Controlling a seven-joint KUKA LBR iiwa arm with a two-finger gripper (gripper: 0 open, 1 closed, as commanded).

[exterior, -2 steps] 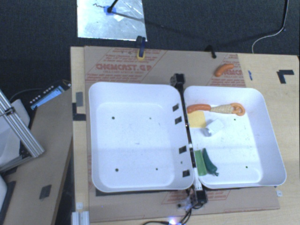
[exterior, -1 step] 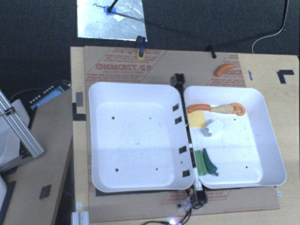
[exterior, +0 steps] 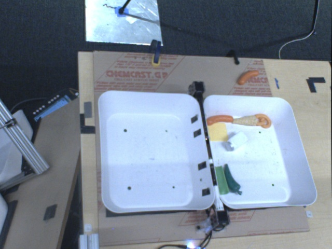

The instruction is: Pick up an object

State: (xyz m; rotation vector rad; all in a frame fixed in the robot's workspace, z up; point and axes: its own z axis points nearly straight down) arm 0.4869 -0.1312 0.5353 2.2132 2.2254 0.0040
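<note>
The right bin (exterior: 295,154) holds several small items near its left side. An orange sausage-shaped piece (exterior: 220,120) lies at the upper left, with a tan cone-like piece ending in an orange ring (exterior: 252,121) beside it. Below them sit a yellow block (exterior: 218,133) and a small white block (exterior: 236,141). A green strip with a darker green piece (exterior: 226,179) lies along the lower left wall.
The left bin (exterior: 150,154) stands beside the right one, joined by black clips (exterior: 199,134). Another orange sausage piece (exterior: 248,77) rests on the board behind the right bin. A yellow-blue clamp (exterior: 155,53) sits at the board's back edge.
</note>
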